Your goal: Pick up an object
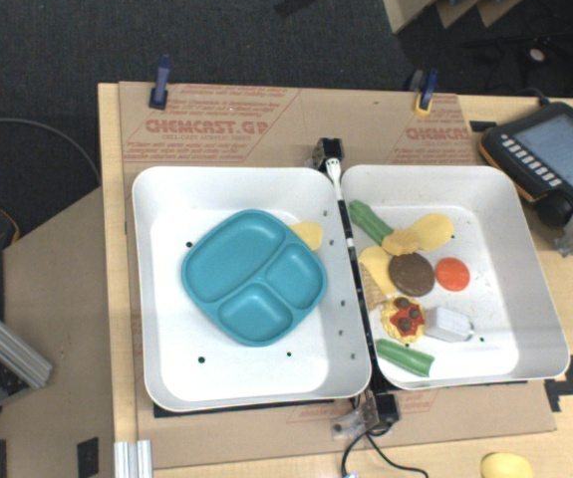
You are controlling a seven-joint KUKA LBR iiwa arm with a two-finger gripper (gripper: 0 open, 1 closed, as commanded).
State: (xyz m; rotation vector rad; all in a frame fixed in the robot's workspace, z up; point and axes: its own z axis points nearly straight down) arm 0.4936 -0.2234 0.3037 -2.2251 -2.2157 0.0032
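A teal divided plate (254,276) lies in the left bin (166,366), with a small yellow piece (307,234) at its upper right edge. The right bin (510,267) holds several toy food pieces: a green pepper (370,220), a yellow squash shape (421,235), a brown round patty (411,274), an orange-red disc (452,274), a pale yellow piece (374,267), a small pizza slice (405,319), a grey-white block (448,324) and a green piece (404,358).
Both bins sit on a cardboard sheet (216,127) held by a blue clamp (159,85) and a yellow-blue clamp (425,92). A black handheld pendant (545,157) rests at the right. A yellow object (506,465) lies at the bench's front right.
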